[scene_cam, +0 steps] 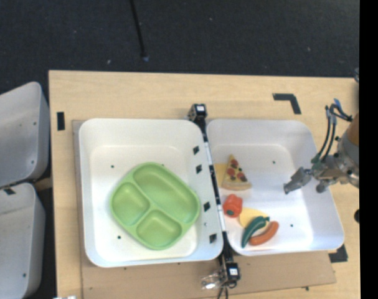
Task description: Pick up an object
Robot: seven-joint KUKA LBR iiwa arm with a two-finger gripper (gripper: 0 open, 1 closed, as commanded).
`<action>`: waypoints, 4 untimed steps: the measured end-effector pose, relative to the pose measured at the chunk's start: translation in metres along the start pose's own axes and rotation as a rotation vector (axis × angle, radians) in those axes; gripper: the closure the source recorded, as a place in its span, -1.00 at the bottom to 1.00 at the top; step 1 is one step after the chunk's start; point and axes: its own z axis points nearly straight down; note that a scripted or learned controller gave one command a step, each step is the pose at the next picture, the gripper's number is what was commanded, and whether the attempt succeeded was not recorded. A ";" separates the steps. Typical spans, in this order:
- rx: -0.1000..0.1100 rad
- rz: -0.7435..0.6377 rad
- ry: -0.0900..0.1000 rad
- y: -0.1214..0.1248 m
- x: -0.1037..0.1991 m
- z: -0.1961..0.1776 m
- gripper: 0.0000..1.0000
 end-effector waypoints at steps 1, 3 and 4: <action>-0.012 -0.003 -0.003 0.003 0.000 -0.006 -1.00; -0.008 -0.001 -0.003 0.009 -0.009 0.104 -1.00; -0.015 0.003 -0.004 0.010 -0.010 0.090 1.00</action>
